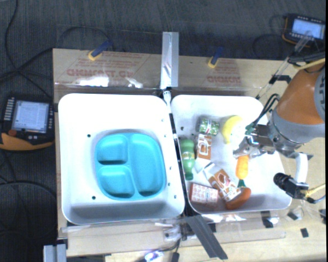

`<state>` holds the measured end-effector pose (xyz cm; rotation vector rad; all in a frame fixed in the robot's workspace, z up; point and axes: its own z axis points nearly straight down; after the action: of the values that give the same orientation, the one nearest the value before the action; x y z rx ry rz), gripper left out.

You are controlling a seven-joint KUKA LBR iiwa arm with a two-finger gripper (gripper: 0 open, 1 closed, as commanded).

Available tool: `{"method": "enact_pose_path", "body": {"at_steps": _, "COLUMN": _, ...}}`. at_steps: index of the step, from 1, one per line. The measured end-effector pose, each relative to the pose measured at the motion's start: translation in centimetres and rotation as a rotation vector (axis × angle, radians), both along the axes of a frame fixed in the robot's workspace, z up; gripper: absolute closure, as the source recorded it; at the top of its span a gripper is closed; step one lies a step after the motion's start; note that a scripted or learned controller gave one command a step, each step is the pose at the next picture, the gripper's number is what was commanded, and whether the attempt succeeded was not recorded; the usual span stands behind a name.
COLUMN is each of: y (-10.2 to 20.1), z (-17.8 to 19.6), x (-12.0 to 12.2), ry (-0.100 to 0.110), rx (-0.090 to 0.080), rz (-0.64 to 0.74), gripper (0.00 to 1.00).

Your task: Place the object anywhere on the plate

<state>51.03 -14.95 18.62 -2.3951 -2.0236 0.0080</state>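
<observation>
The gripper (247, 149) hangs low in the right bin (273, 201), its opening impossible to judge, just above the carrot (241, 168) it probably targets, with the banana (230, 127) just behind it and the blue plate (131, 165) well off left, waiting bare.

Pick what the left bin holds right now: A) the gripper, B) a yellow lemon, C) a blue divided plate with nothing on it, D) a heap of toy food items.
C: the blue divided plate lies alone in the left bin, its compartments bare.
</observation>
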Motion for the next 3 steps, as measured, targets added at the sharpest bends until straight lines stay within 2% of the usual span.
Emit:
{"method": "enact_pose_path", "body": {"at_steps": 1, "y": 7.8, "z": -0.6, "x": -2.6, "ry": 0.001, "rx": 0.002, "rz": 0.247, "gripper": 1.00}}
{"method": "enact_pose_path", "body": {"at_steps": 2, "y": 17.6, "z": -0.6, "x": -1.8, "ry": 0.000, "rx": 0.001, "rz": 0.332, "gripper": 1.00}}
{"method": "enact_pose_path", "body": {"at_steps": 3, "y": 22.3, "z": -0.7, "x": 0.8, "ry": 0.001, "rx": -0.001, "rz": 0.313, "gripper": 1.00}}
